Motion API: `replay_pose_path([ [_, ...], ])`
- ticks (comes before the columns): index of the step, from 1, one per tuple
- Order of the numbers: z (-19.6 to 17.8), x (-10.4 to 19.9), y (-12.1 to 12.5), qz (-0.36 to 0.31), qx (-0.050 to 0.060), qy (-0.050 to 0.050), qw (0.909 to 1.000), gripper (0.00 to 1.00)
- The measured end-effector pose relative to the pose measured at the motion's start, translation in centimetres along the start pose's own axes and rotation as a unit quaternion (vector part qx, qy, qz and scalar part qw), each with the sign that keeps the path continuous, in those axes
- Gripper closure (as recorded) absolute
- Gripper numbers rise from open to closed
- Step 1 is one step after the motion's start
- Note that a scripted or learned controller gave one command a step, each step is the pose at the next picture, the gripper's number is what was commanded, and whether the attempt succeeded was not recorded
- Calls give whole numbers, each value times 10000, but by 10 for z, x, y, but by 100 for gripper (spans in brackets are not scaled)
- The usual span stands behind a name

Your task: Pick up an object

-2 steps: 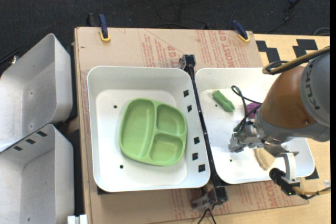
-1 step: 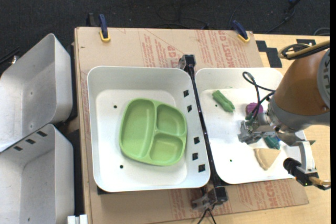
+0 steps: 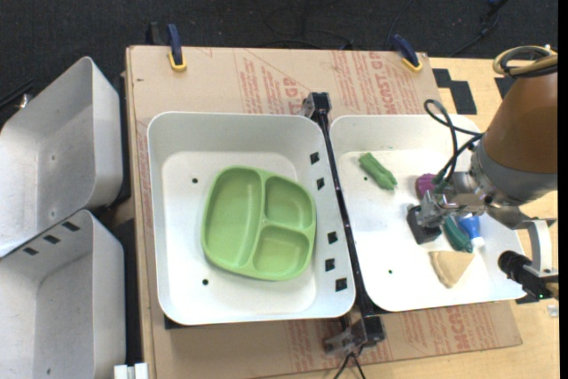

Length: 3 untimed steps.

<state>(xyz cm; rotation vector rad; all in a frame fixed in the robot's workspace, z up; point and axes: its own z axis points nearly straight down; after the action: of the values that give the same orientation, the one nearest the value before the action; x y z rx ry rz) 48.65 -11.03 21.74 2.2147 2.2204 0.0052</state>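
While the left bin [image 3: 169,191] holds 1 green plate [image 3: 259,224], the hand [image 3: 426,222], grip unclear, hangs over the right bin [image 3: 390,280].

I see two white bins side by side on a cardboard-covered bench [image 3: 266,80], the left bin [image 3: 169,217] holding a green divided plate [image 3: 259,224], with two yellow clamps [image 3: 177,58] at the bench's top edge.
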Motion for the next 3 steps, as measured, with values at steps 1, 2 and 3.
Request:
replay_pose_path([
  [1,7,49,8,-25,31,17,10000,100],
  [2,12,105,18,-28,31,18,10000,100],
  [3,13,154,34,-28,26,14,10000,100],
])
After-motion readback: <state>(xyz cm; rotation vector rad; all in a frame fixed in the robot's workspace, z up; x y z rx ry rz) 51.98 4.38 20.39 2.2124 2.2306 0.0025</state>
